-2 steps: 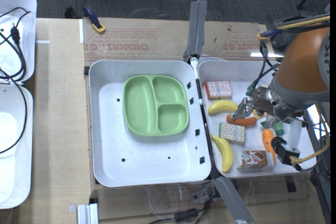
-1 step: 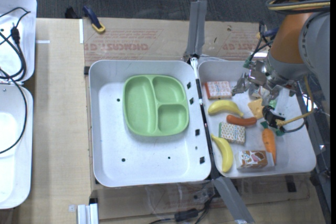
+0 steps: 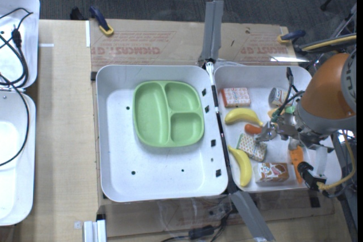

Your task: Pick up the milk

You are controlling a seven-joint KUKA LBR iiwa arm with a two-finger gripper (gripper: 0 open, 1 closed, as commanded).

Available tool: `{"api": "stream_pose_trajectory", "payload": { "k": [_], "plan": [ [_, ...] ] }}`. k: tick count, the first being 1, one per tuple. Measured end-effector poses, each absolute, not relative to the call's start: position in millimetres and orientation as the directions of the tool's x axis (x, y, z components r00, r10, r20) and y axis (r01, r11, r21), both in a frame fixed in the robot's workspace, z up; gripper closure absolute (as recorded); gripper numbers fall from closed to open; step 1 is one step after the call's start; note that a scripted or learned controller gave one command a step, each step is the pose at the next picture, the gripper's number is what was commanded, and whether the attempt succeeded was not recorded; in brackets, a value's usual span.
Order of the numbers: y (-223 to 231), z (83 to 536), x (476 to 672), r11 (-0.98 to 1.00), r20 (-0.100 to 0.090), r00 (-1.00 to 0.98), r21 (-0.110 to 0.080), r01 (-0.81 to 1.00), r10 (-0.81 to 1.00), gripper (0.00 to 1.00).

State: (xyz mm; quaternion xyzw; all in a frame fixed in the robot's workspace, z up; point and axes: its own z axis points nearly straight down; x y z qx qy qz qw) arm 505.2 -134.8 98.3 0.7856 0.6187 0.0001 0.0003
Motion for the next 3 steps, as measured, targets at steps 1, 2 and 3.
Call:
{"api": "stream_pose_trajectory", "payload": {
  "k": [1,2,3],
  "plan": [
    [-99,96,480.3,0.045,-0.006,-0.045,0.010,0.999,0.999,0.00],
    [-108,97,564.7,0.000,-0.003,0.000,0.011,1.000,1.000,0.00],
    [-143,105,534.1,0.228,0.000,-0.228,-0.002,0.974,0.974,0.00]
  ]
}}
